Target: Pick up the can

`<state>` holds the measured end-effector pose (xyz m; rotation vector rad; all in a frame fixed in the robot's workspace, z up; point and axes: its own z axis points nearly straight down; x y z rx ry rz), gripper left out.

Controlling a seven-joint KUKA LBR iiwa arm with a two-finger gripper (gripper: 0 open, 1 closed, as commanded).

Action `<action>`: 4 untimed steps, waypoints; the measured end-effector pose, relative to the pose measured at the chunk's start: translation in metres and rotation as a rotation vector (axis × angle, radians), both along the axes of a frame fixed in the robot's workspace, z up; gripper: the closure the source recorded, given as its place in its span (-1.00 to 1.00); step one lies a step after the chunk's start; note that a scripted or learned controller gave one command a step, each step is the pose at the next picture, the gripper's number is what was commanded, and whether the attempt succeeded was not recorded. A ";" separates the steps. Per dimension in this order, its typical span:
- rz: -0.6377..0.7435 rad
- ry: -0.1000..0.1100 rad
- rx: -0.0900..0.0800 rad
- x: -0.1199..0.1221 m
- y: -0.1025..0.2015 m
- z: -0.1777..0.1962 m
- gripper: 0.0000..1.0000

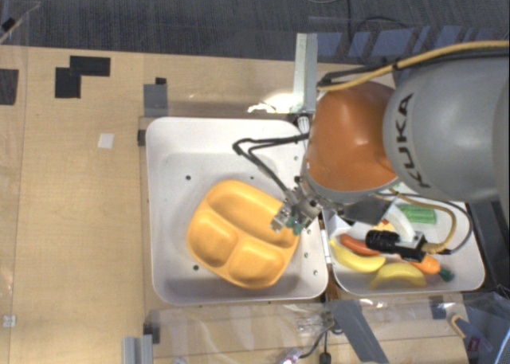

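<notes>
The gripper, spread or pressed together I cannot tell, is hovering over the right rim of the yellow divided tray in the left bin, while the can's bearing from it is staying unclear, perhaps hidden beneath the arm covering the right bin's upper left.

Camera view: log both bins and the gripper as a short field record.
left bin: holds a yellow divided dish, lying tilted across the floor
right bin: two bananas, a carrot, a green object
gripper: low at the dish's right edge, inside the left bin
arm: reaches in from the right, covering much of the right bin
</notes>
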<state>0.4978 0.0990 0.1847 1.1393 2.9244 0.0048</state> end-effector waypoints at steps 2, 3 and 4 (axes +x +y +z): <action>0.348 -0.011 -0.003 0.001 -0.039 0.224 1.00; 0.508 -0.013 -0.004 -0.009 -0.027 0.253 1.00; 0.279 -0.007 0.000 -0.010 0.062 0.252 1.00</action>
